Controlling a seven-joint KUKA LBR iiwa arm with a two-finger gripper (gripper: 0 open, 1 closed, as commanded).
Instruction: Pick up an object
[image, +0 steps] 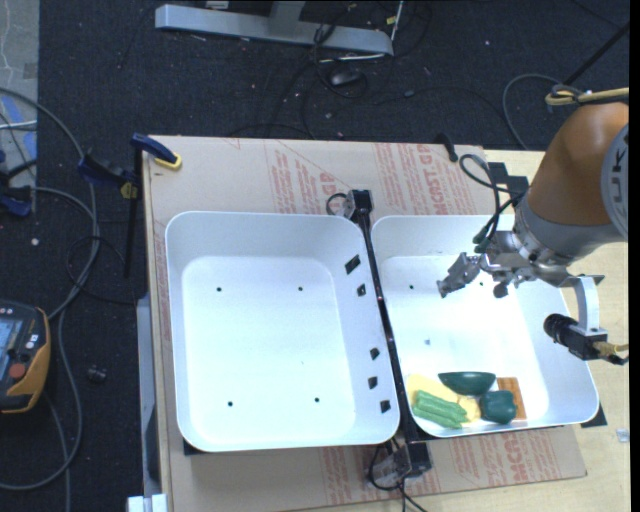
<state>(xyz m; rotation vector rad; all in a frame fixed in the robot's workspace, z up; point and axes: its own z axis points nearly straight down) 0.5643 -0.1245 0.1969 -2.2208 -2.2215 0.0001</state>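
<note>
Near right bin's (560, 330) corner, five objects (468, 396)

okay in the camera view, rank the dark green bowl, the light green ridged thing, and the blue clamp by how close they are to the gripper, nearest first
From the gripper, above the right bin's upper part:
1. Dark green bowl, near the right bin's bottom edge, below the gripper.
2. Light green ridged thing, just past the bowl, lower and to its left.
3. Blue clamp, at the bench's far upper-left corner, beyond the left bin.

Desk and floor clutter around two white bins

A cardboard-topped desk (260, 175) carried the left bin (190, 250) and right bin (400, 235); a blue clamp (155, 150) gripped its corner, and cables (60, 210) trailed over dark carpet (100, 70) beside an orange-edged device (22, 355).
</note>
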